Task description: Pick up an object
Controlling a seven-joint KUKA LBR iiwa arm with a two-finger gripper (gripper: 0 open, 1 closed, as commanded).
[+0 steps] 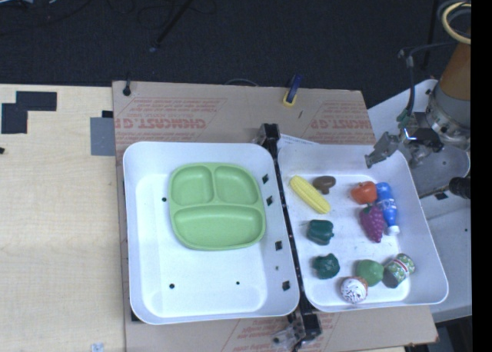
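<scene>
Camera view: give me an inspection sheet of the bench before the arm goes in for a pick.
Surface: two white bins side by side on cardboard; left bin, right bin.
Job's things: in the right bin, corn, brown piece, tomato, blue bottle, grapes, two dark green vegetables, light green piece, can, white ball.
Clutter: green divided plate in the left bin.
Grippers: hand above the right bin's upper right corner, holding nothing seen.
Cables: dark cables on the floor at the top.
Surroundings: wooden table at left; blue and yellow clip on the cardboard's top edge.
</scene>
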